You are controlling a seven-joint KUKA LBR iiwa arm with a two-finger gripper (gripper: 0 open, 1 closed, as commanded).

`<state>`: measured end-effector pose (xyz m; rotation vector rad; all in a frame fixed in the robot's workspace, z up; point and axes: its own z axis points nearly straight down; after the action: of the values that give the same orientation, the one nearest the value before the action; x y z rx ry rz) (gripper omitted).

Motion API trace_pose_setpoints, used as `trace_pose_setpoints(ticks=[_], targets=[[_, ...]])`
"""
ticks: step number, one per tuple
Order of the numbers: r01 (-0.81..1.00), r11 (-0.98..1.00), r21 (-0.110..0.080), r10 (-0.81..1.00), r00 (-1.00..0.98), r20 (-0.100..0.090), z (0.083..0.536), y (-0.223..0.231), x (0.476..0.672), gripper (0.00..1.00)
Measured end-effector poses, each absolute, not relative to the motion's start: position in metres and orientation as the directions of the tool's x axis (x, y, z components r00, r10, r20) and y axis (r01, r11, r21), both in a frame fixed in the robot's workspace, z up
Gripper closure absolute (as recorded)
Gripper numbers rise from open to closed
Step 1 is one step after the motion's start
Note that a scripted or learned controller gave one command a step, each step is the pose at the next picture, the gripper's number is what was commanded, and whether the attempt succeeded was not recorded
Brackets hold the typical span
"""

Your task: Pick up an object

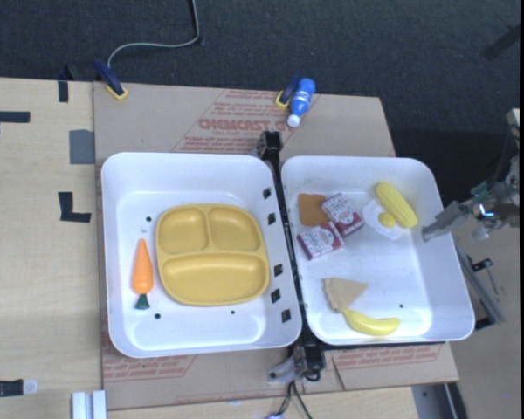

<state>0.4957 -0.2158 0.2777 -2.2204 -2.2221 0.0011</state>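
The right bin (419,175) holds a yellow corn cob (395,204) with a small white and yellow piece (386,223) beside it. It also holds a brown square (311,209), two red and white packets (341,209) (320,241), a tan wedge (341,291) and a banana (372,323). In the left bin (122,182) lie a yellow divided plate (213,254) and an orange carrot (141,269). My gripper (444,223) hangs over the right bin's right rim, just right of the corn, with nothing seen in it.
Both bins rest on brown cardboard (227,125) on the wooden bench. A blue and white bottle (298,99) lies behind the bins, and a blue and yellow clamp (112,78) with a cable sits at the back left. A black clip strip (279,234) runs between the bins.
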Motion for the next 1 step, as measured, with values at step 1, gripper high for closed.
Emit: trace_pose_setpoints(ticks=[1], targets=[[1.000, 0.001, -0.004, 1.000, -0.001, 0.002, 0.1341, -0.1904, 0.4828, 0.00]])
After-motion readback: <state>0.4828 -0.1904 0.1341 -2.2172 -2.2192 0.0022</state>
